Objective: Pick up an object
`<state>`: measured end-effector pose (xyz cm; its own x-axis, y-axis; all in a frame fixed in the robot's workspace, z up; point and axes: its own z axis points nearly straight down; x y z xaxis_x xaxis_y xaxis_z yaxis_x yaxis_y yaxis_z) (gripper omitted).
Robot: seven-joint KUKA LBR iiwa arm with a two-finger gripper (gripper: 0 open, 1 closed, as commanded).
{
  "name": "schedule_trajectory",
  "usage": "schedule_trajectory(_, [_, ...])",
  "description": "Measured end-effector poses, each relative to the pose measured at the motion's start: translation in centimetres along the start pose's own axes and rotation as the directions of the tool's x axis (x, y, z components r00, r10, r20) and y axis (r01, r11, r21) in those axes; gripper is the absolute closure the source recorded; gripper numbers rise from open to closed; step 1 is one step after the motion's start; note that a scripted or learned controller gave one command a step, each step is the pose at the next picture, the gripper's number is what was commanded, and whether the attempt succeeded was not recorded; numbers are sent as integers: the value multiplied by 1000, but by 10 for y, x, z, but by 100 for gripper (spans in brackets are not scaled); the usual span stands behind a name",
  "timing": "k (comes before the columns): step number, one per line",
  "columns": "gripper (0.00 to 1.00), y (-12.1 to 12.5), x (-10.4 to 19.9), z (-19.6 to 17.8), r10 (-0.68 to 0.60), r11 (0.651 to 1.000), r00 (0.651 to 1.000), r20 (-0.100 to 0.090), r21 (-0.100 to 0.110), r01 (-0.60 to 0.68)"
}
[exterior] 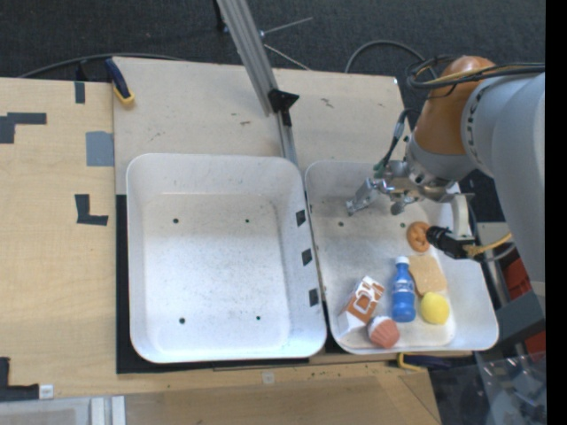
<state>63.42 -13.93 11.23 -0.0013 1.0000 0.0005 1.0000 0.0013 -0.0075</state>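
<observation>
Front of right bin (478, 326): pinkish-red round thing (384, 332), orange-and-white carton (364, 299), blue bottle (403, 290), yellow lemon-ish ball (434, 308), tan block (428, 273), all bunched lower right.
Best bet: probably the bottle. Looks light, stiff, a bit slick; pinch across the body, not the white cap.
Further back: small orange piece (418, 235), by itself near the right rim.
Left bin (142, 237): just speckled white floor.
Gripper (376, 193): upper part of right bin, well apart from the pile, grasping nothing; open or clenched, can't tell.
</observation>
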Motion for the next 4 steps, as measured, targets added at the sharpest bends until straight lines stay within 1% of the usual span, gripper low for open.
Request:
schedule_trajectory(1, [100,2,0,-14,-1,1000,1000,1,-5,1])
schedule_trajectory(2, [100,9,-5,-61,0,1000,1000,1,-11,0])
schedule_trajectory(3, [100,9,-4,-125,0,1000,1000,2,-12,0])
schedule_trajectory(4, [100,10,-4,-179,-1,1000,1000,2,-13,1])
